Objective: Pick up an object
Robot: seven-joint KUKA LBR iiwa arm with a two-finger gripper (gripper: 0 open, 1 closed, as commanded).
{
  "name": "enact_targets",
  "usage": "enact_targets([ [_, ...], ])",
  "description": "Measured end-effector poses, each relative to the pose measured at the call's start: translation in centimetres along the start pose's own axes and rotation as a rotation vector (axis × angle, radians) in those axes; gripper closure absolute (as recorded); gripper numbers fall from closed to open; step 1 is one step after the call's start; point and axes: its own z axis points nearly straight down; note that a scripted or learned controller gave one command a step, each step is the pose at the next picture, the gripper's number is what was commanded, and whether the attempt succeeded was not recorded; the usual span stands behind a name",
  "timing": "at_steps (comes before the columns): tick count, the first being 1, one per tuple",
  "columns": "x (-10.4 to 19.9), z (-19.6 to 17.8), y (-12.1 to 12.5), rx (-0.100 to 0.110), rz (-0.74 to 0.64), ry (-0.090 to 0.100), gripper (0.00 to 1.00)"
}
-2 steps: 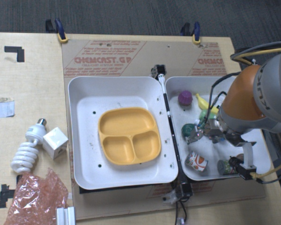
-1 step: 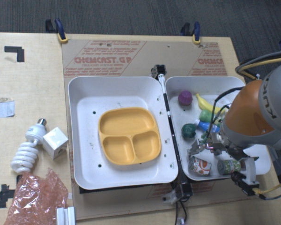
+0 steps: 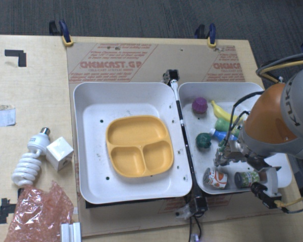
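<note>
I see my gripper (image 3: 223, 158) down in the right bin (image 3: 189, 92) just above the small red-and-white can (image 3: 215, 178) — the nearest object, lying toward the bin's front wall — though how its jaws stand I cannot tell.

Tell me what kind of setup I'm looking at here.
Likely a robotics lab test bench, not a kitchen: two white bins sit on a clamped Chemcast board, the right bin holding toy food such as a banana, with the arm's gripper hovering above.
</note>
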Motion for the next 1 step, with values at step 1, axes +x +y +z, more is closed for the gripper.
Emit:
enact_targets([
  [1, 0.00, 0.00, 0.00, 0.000, 0.000, 0.000, 0.00],
])
